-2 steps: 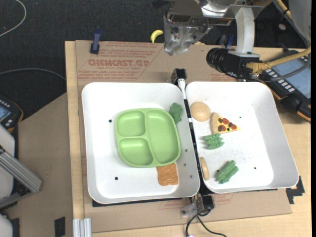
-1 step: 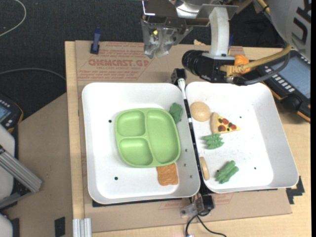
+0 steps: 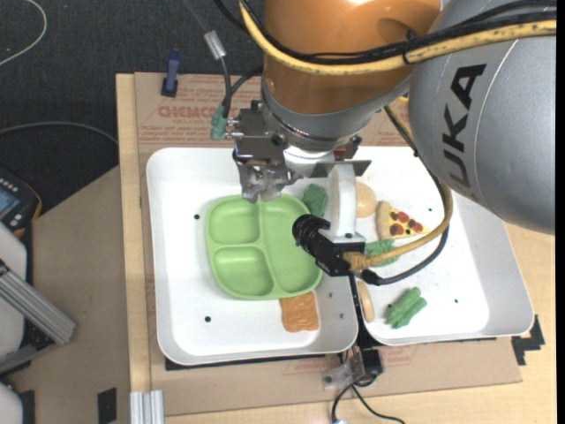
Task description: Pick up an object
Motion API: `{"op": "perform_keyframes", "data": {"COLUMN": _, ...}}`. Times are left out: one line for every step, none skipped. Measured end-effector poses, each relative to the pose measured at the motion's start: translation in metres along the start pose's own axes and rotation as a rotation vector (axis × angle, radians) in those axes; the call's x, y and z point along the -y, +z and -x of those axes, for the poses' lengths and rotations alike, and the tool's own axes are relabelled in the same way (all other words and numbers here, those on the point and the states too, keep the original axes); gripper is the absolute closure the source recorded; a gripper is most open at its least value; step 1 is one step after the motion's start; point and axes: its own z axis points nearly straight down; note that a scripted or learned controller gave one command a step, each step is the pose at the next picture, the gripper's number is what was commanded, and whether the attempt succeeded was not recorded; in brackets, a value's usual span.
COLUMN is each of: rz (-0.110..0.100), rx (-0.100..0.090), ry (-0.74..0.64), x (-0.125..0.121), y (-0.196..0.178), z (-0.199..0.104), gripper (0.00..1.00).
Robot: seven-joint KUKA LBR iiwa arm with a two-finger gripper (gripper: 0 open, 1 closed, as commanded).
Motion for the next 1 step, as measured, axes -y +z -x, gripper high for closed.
{"op": "perform_keyframes", "data": {"rz": 0.019, "rx": -0.008, "ry": -0.001, "x": -0.0028, "y": -0.019, "z": -0.0008, "gripper": 1.0}}
